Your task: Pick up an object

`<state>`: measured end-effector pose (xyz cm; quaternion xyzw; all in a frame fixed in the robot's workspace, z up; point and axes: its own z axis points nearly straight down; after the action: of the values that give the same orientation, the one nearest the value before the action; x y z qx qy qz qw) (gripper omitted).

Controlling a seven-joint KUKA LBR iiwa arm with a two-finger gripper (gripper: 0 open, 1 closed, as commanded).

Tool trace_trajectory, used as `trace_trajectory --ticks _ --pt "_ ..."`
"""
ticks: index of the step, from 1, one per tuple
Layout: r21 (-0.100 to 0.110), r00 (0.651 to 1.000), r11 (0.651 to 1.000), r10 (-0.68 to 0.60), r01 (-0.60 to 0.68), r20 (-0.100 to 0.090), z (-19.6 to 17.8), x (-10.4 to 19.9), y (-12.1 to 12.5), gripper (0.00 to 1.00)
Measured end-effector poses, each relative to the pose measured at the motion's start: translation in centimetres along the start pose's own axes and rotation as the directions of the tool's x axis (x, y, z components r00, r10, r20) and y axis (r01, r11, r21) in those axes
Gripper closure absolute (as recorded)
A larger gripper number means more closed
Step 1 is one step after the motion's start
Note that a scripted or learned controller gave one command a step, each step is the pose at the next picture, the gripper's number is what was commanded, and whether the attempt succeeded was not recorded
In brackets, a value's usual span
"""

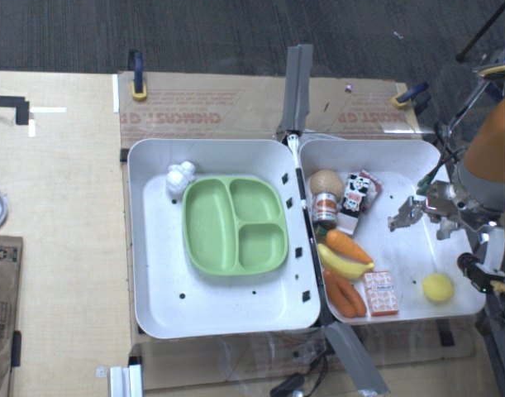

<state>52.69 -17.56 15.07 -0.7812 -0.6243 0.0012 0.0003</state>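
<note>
The lemon (437,288) is, by my reading, the likeliest thing to pick: it sits alone on the bare floor of the right bin (401,160), near that bin's front right corner, round and so with no long axis to line up on. The gripper (417,212) hangs over the same bin, behind the lemon and a little to its left, so the lemon lies toward the bench's front from it; whether the jaws are apart or together I cannot tell. Left of the lemon stands a small red-and-white carton (380,294), then carrots (345,296) and a banana (341,263) along the bin's left wall, with a can (324,208), a brown round object (325,182) and a cow-print milk carton (357,193) behind them. The left bin (153,288) holds a green divided plate (234,224) and a small white object (179,177).
</note>
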Motion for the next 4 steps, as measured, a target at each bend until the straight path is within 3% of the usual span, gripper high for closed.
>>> trace_trajectory --ticks 1,2,3,4 --pt "0.000 0.993 0.993 -0.122 0.122 0.000 -11.1 3.9 -0.2 0.00" --pt "0.000 0.999 0.999 -0.050 0.050 0.000 5.9 6.8 3.1 0.00" --pt "0.000 0.994 0.994 -0.111 0.111 -0.001 6.0 4.7 -2.7 0.00" --pt "0.000 0.996 0.996 -0.095 0.095 -0.001 6.0 6.7 -6.6 0.00"
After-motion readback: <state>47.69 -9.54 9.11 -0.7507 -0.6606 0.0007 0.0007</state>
